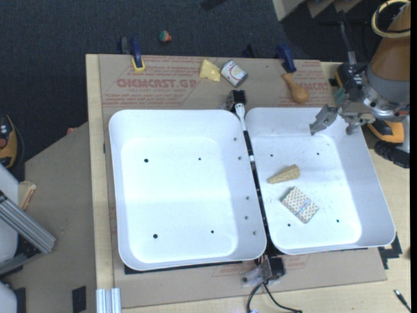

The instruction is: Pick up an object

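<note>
Pincer (pixel 335 123): I see it spread apart, holding nothing, over the right bin's (pixel 365 175) far edge.
Objects: cone piece (pixel 285 174) and patterned block (pixel 300 204) lie in that bin.
Progress: pick not begun.

One fixed camera, mounted above the bench (pixel 195 77), looking down at a slant. Medium distance: both white bins fit whole in frame, plus dark carpet beyond the far edge. The gripper (pixel 335 124) sits at upper right, arm coming in from the right side. Right bin (pixel 365 194) lies directly below and left of the gripper; left bin (pixel 176 188) well to its left, toward frame centre.
</note>
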Available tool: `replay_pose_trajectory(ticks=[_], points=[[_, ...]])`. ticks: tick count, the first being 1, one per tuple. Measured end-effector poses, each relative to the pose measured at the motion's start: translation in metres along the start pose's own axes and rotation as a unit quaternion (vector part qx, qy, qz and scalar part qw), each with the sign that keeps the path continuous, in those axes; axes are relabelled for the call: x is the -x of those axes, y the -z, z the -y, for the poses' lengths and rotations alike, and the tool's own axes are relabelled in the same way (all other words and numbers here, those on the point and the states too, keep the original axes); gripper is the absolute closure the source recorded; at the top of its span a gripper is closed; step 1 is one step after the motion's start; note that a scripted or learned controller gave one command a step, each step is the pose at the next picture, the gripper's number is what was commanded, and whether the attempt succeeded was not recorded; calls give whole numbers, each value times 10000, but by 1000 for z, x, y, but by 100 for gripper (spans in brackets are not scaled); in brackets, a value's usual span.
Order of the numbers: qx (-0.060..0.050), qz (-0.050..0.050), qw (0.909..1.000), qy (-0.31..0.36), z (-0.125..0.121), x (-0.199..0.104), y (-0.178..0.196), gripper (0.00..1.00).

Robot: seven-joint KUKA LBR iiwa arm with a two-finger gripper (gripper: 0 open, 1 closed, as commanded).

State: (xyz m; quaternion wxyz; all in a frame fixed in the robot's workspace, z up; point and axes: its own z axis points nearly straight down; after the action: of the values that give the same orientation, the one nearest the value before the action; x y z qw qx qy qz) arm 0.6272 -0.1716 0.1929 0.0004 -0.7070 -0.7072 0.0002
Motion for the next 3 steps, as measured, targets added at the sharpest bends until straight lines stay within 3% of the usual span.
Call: replay_pose_trajectory(ticks=[1,2,3], points=[[89,11,10000,37,-32,-53,118,0],[114,29,9999,8,-28,-45,268,0],[40,21,10000,8,-29,-46,268,100]])
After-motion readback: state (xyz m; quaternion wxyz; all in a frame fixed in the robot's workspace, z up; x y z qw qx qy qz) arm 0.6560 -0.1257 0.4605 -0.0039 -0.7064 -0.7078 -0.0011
